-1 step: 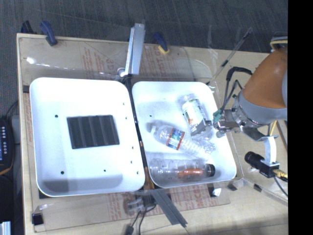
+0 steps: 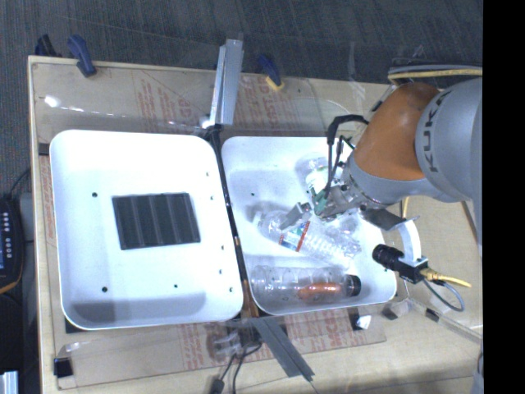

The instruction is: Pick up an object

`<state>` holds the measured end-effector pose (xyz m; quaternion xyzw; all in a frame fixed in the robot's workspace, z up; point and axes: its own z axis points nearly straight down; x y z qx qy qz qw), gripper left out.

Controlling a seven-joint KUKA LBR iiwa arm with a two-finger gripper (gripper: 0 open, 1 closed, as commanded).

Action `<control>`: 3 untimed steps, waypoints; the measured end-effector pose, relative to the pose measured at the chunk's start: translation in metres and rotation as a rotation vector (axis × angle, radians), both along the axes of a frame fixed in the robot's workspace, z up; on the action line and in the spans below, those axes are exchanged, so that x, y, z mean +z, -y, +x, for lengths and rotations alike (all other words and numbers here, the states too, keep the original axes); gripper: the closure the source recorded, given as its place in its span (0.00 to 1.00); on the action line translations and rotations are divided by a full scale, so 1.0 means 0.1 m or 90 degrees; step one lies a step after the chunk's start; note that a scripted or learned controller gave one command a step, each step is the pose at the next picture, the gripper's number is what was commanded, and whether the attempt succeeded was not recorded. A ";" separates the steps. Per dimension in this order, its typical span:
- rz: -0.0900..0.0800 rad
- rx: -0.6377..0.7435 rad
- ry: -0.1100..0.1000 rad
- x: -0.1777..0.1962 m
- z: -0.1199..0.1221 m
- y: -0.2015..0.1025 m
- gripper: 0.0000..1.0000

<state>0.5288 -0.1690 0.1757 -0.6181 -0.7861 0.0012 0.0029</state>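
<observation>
Clear crumpled plastic bottle with red label point(image 2: 305, 235): centre of right white bin point(image 2: 246, 171), unlifted. Claw point(image 2: 321, 201): low at its one o'clock, finger state undeterminable. Grasp and lift outstanding.

A pale bench point(image 2: 123, 97) fills the frame, bearing two white bins: one point(image 2: 74, 162) at left, another point(image 2: 246, 162) at right-centre, touching.
</observation>
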 end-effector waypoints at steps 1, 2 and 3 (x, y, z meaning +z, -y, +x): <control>-0.003 0.059 0.010 -0.79 0.15 -0.05 0.00; -0.003 0.062 0.010 -0.69 0.16 -0.05 1.00; 0.000 0.050 0.003 0.16 0.65 -0.90 1.00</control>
